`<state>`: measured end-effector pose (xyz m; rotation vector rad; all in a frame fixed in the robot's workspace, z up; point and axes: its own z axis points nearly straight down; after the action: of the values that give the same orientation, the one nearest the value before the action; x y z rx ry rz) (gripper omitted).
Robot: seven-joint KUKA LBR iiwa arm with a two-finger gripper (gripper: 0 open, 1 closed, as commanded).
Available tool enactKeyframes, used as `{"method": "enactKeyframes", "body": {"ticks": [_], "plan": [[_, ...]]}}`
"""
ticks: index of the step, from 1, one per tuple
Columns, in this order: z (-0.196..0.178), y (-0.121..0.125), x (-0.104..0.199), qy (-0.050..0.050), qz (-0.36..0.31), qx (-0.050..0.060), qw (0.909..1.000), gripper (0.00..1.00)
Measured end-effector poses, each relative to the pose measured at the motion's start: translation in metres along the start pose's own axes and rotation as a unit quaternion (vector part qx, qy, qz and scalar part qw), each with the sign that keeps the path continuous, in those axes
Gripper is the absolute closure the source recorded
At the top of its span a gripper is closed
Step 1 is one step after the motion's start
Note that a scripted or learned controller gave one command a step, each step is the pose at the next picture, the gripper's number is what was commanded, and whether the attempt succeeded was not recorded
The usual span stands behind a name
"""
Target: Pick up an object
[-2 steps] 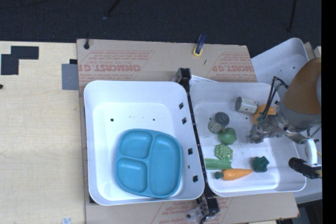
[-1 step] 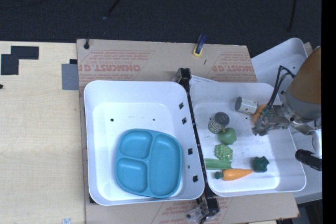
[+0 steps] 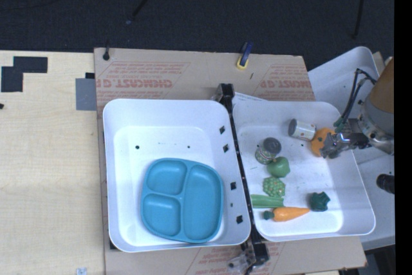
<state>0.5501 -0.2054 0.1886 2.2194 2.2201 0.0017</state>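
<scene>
Tabletop [image 3: 45, 158] of pale wood carries a cardboard sheet [image 3: 193, 77], and on that sheet we see two white bins side by side. The left bin [image 3: 129, 119] holds a blue divided plate [image 3: 182, 199], which lies toward the bin's front edge and right wall. The right bin [image 3: 351, 216] holds the smaller items.

The arm [image 3: 380, 113] reaches in at the right bin's right edge. The end effector [image 3: 335, 143] sits low at that edge, and we cannot tell how it is set, because the view is too coarse there. An orange round object [image 3: 320, 140] lies just beside it on its left; we cannot tell whether the two touch.

A grey cylinder [image 3: 300, 129] lies on its side near the back edge, just left of the orange object. A metal can [image 3: 268, 150] stands near the bin's middle. A green apple [image 3: 279, 167] lies just in front of the can, and a green knobbly item [image 3: 274, 187] lies in front of the apple. Along the front edge we see a green stalk [image 3: 265, 201], a carrot [image 3: 291, 214] and a dark green item [image 3: 318, 201], which is toward the front right corner.
</scene>
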Motion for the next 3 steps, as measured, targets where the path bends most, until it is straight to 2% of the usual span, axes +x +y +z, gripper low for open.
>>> {"method": "enactKeyframes", "body": {"ticks": [1,2,3], "plan": [[-0.041,0.001,-0.001,0.000,0.000,0.000,1.0000,1.00],[-0.033,-0.010,0.047,0.002,-0.001,0.003,1.0000,1.00],[-0.045,-0.007,0.104,0.002,-0.002,0.002,1.0000,1.00]]}}
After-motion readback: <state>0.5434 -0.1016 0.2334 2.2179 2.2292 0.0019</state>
